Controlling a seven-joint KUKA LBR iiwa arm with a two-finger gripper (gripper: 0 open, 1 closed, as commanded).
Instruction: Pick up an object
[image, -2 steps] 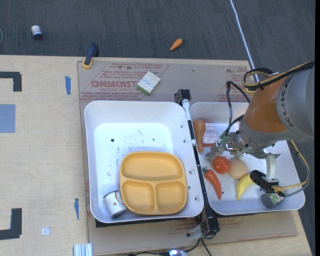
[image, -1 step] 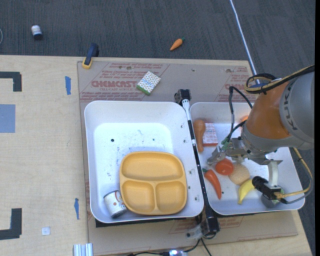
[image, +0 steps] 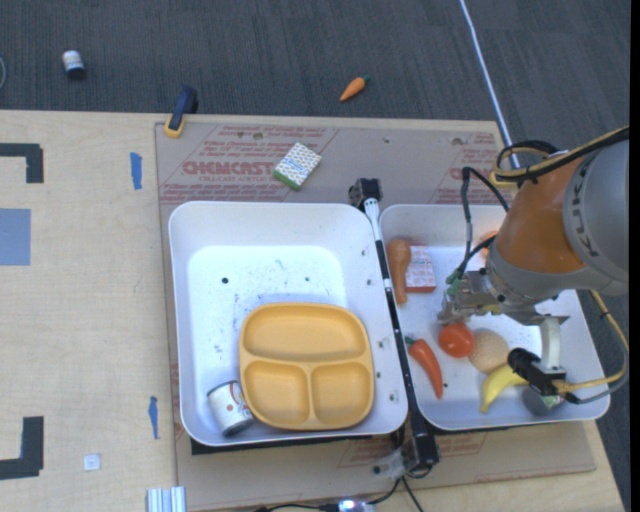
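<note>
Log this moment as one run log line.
arm: over right bin | gripper: above tomato | holding: nothing seen | left bin: yellow tray, cup

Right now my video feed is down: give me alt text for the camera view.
The grey and orange arm reaches over the right bin, which holds a tomato, banana, red pepper and carrot. The left bin holds a yellow divided plate and a small cup.
</note>
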